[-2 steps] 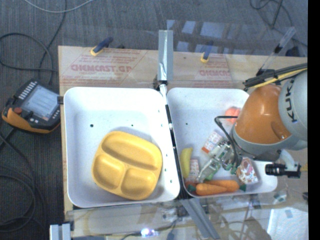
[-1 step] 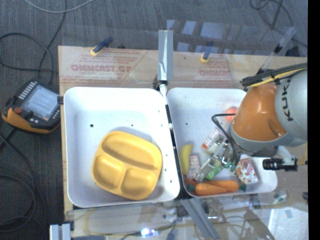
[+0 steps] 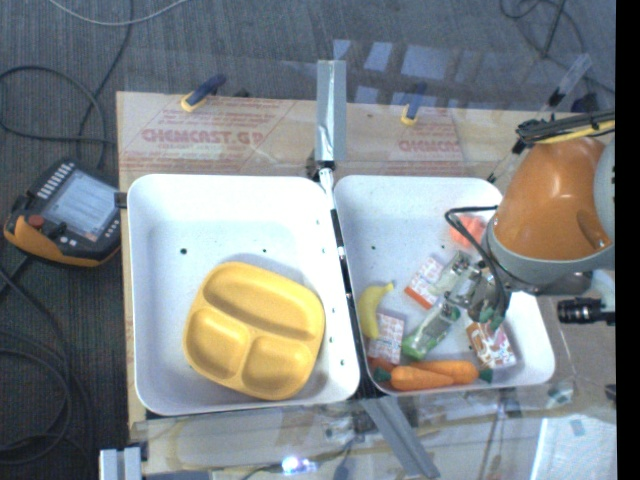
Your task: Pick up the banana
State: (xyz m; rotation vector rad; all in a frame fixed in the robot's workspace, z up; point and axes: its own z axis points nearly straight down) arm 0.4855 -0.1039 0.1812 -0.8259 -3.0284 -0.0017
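- In the right bin (image 3: 400,213), against its left wall, your banana (image 3: 374,304) lies partly tucked behind a small packet (image 3: 388,336), with a carrot (image 3: 432,374) nearer.
- It looks light, smooth, curved and fairly firm; you would best pinch it across its exposed middle.
- Your gripper (image 3: 478,298) hangs well right of it over loose packets; whether it is spread or pressed together cannot be told.

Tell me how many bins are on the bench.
2. The left bin holds a yellow tray; the right bin holds the banana, a carrot and packets. None looks hidden.
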